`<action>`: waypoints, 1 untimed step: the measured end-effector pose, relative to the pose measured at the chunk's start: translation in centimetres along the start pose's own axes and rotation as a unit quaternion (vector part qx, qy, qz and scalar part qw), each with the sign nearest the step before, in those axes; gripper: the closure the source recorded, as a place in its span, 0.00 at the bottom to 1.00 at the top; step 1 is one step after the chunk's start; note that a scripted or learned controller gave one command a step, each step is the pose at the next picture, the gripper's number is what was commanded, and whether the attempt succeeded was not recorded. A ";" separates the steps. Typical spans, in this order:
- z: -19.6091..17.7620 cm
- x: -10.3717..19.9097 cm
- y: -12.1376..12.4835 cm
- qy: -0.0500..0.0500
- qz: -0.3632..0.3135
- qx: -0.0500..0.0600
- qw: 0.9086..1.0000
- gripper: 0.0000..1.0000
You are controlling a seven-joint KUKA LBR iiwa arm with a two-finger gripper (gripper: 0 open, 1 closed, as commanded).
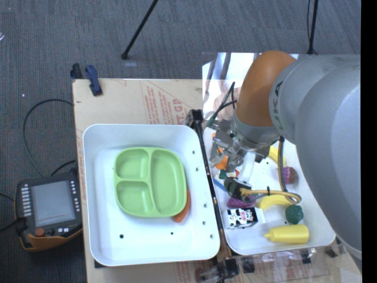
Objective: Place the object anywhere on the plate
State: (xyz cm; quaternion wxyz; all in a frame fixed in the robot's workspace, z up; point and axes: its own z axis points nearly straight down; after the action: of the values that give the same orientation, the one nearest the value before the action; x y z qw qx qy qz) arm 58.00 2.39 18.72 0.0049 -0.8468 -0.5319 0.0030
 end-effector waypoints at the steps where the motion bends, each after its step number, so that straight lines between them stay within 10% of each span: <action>1: 0.2 6.3 -4.6 -0.002 -0.095 0.000 0.995 1.00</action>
State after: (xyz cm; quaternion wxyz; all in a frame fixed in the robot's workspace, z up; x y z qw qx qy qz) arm 56.54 10.06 18.54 0.0041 -0.7924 -0.6100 0.0042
